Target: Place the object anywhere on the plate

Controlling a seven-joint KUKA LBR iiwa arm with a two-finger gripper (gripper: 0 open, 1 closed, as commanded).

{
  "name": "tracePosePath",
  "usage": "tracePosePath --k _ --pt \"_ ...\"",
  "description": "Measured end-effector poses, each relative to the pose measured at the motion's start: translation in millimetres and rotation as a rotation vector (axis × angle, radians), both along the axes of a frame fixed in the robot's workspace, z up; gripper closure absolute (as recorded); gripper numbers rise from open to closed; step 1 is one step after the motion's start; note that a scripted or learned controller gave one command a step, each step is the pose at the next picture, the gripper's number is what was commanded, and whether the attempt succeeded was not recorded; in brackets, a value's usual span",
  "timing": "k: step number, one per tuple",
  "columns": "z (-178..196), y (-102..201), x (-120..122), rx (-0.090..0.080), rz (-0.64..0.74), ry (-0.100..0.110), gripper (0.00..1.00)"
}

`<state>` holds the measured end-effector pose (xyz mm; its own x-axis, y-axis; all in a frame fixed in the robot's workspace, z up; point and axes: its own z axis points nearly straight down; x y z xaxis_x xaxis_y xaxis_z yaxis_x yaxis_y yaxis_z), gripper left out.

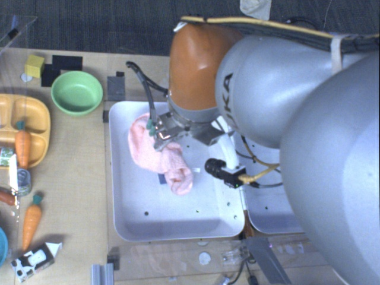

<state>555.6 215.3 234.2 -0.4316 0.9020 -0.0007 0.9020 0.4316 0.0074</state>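
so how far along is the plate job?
Nothing looks done yet. The pink cloth lies crumpled in the left bin. In hand: the arm hangs over it, its wrist hiding the cloth's right edge. Left: lifting the cloth and setting it on a plate.

The counter (pixel 77 177) is pale wood. Two shallow white bins rest on it side by side: the left bin (pixel 136 218) directly under the fingers, the right bin (pixel 270 218) just to their right. Well left of the fingers sit a green bowl (pixel 76 92), a yellow divided tray (pixel 35 114), a carrot (pixel 31 218) and a small cow-patterned carton (pixel 34 260).
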Motion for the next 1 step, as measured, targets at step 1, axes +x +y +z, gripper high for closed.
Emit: tracePosePath --k 1 --pt "-116.3 3.9 -34.4 0.001 0.098 0.007 1.00"
